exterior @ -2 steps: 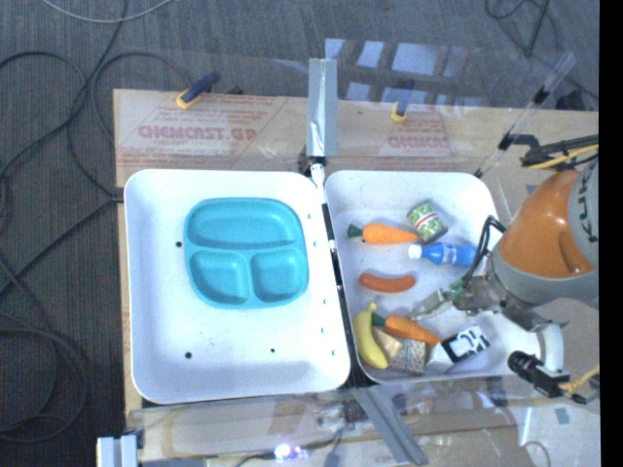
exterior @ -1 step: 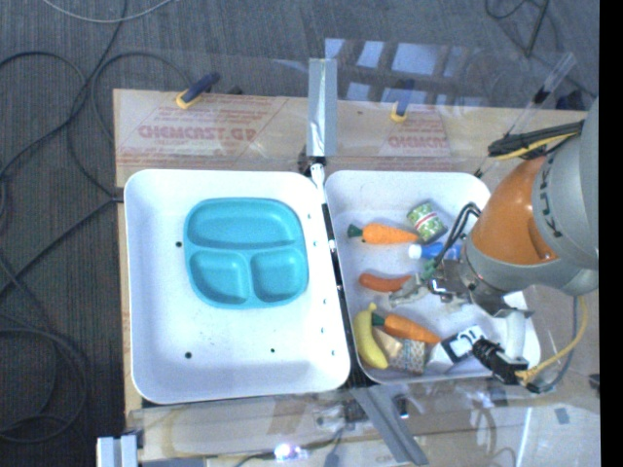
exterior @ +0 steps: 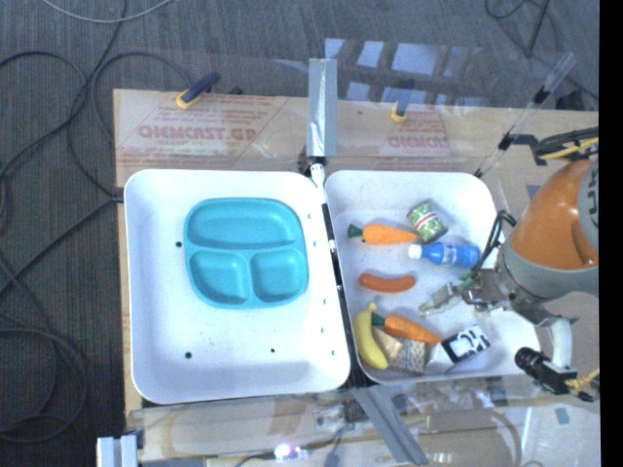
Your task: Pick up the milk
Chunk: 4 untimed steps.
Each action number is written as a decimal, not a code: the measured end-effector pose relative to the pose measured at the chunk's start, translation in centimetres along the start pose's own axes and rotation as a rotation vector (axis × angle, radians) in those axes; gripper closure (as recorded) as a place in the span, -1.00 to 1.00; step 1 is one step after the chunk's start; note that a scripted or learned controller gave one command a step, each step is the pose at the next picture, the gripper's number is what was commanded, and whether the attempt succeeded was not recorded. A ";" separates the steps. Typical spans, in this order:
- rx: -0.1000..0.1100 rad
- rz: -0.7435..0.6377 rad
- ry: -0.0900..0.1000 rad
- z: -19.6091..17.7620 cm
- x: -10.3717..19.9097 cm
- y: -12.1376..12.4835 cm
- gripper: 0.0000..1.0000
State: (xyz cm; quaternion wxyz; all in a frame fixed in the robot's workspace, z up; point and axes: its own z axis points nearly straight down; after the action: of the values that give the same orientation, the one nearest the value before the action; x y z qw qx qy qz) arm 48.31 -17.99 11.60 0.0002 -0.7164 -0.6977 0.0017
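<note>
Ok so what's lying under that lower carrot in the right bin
The lower carrot lies across a banana and a tan mesh-patterned item. Its leafy end overlaps the banana. How far the tan item runs beneath the carrot is covered.

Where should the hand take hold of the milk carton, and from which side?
Grip the milk carton across its shorter sides, coming straight down from above. It lies tilted near the right bin's front edge, with a carrot close on its left, so above looks clearest. The hand hangs just behind it.
</note>
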 end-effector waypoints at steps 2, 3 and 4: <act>0.000 0.002 -0.001 -5.9 -0.6 0.1 -1.00; 0.001 -0.001 -0.001 -6.7 -0.6 0.2 1.00; 0.002 -0.001 -0.001 -6.7 -0.6 0.2 -1.00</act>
State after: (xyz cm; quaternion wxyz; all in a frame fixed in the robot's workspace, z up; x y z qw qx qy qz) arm 48.49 -18.54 18.32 0.0003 -0.7162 -0.6979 0.0028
